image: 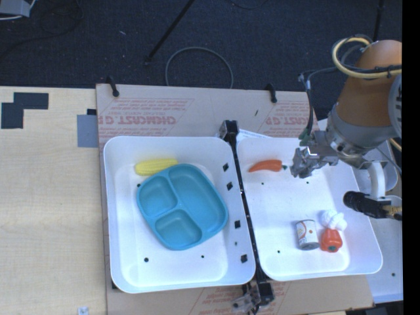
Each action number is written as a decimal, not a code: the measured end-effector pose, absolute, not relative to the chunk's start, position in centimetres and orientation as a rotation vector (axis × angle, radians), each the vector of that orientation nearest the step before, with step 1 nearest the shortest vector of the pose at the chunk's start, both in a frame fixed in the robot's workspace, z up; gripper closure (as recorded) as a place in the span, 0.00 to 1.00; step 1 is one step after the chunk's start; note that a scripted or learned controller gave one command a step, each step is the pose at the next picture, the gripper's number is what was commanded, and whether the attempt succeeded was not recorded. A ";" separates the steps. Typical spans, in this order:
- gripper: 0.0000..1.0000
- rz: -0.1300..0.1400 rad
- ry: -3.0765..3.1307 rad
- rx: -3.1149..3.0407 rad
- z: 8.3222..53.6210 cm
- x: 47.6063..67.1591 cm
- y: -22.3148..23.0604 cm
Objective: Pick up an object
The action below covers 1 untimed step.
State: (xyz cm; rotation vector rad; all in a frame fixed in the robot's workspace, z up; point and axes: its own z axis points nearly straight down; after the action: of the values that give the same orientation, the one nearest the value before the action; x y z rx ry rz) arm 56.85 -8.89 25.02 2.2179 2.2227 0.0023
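Hovering over the upper part of the right bin [357, 268], the end effector [300, 168] sits just to the right of an orange carrot-like piece [265, 166] that lies on the bin floor. Whether it is open or closed cannot be told from this view; it reads as a dark cluster with no object plainly inside it. The carrot looks apart from it, or at most barely touched at its right tip, and seems to rest flat on the bin floor.

By that reading the pick is not yet done: nothing is lifted, and the approach seems to be at the stage of lining up on the carrot. What is left is to close on a thing and raise it clear.

Other candidates lie lower in the same bin: a small can [305, 234] on its side, and just beside it an orange and white toy [332, 231]. The left bin [121, 268] carries a blue divided plate [180, 205] with a yellow corn cob [155, 167] at its upper left edge.

Both bins rest on a cardboard sheet [164, 113] with printed lettering, laid on a pale wooden desk [46, 209]. Beyond it, dark carpet [98, 38] with loose cables [198, 64] fills the back.
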 end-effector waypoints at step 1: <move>1.00 -0.002 2.229 2.220 24.9 56.6 -3.2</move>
State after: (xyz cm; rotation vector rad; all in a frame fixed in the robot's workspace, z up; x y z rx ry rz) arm 56.58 -3.22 24.90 2.2198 2.2286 -0.0021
